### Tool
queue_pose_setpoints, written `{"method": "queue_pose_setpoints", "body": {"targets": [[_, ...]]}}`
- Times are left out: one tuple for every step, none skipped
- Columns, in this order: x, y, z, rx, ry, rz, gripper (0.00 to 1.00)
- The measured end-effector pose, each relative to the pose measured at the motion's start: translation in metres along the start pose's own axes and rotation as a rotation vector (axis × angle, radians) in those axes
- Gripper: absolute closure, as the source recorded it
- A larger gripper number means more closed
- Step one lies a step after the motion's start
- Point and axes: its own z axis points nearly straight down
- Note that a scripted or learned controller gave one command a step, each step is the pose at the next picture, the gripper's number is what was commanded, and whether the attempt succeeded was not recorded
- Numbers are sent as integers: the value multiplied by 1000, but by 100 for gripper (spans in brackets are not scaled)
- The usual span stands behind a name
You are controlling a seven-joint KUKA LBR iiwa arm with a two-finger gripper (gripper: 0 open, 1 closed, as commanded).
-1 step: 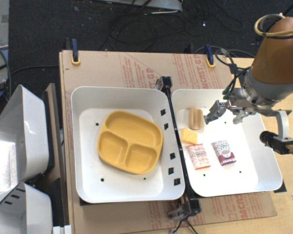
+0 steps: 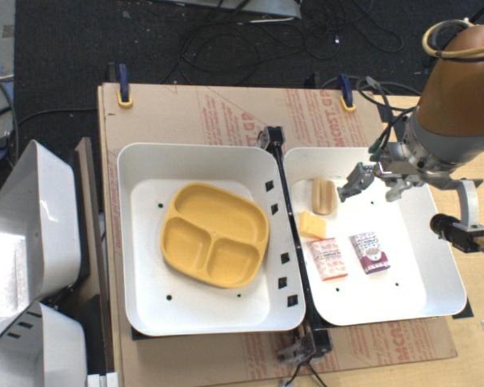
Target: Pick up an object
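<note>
The gripper, apparently open and holding nothing, hovers just right of the bread roll, which could roll away if nudged.

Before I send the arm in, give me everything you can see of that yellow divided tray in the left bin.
The yellow tray looks like matte molded plastic, rounded in outline, with three recessed compartments: one large along the upper side, two smaller below, split by raised ridges. It lies flat and open side up, turned slightly askew, near the middle of the left bin. Its compartments hold nothing visible. Only the bin floor touches it.
</note>
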Motion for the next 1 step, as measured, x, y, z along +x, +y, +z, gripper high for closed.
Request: {"method": "queue_pose_setpoints", "body": {"targets": [[-3,-6,63,6,1,4,0]]}}
